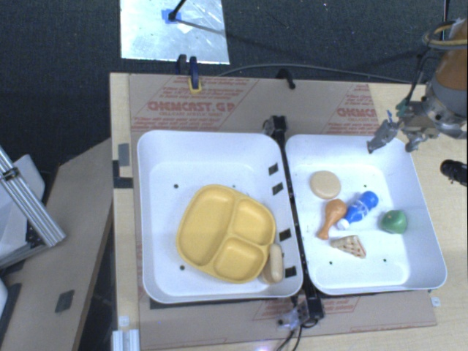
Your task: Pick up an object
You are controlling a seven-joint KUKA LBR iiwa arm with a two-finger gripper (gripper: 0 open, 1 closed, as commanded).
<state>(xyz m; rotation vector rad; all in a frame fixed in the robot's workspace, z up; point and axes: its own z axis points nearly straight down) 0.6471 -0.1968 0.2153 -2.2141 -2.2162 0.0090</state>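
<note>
The right bin (417, 189) holds a round tan biscuit (325, 184), an orange drumstick (331, 217), a blue and white bottle (360, 207), a green apple (395, 221) and a pizza wedge (349, 246). My gripper (395, 139) hangs open above the bin's far right corner, fingers spread, nothing between them. It is well back and to the right of the biscuit.
The left bin (157, 196) holds a yellow divided tray (227, 232) with a tan bread roll (274, 262) against its right edge. A black divider strip (287, 196) runs between the bins. A shiny metal sheet (173, 19) lies beyond the bench.
</note>
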